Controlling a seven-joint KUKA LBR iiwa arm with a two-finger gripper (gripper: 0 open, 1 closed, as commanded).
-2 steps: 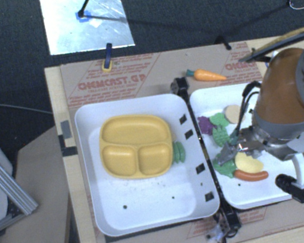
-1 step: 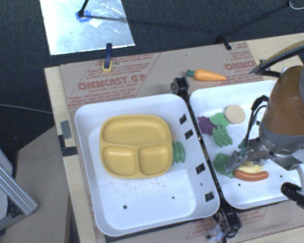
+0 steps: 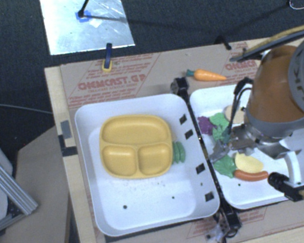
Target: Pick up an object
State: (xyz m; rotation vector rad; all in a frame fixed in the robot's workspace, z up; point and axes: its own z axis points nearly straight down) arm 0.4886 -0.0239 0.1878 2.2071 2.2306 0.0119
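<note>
just below the fingers point(image 3: 220, 150), whose state i cannot tell, lies a green leaf toy point(image 3: 225, 165).

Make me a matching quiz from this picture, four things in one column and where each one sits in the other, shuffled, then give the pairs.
Things:
1. yellow tray
2. carrot
3. sausage
4. claw

Places:
A. on the cardboard behind the bins
B. in the left bin
C. over the right bin's left side, by the green pieces
D. near the front of the right bin

Pairs: 1-B, 2-A, 3-D, 4-C
</note>
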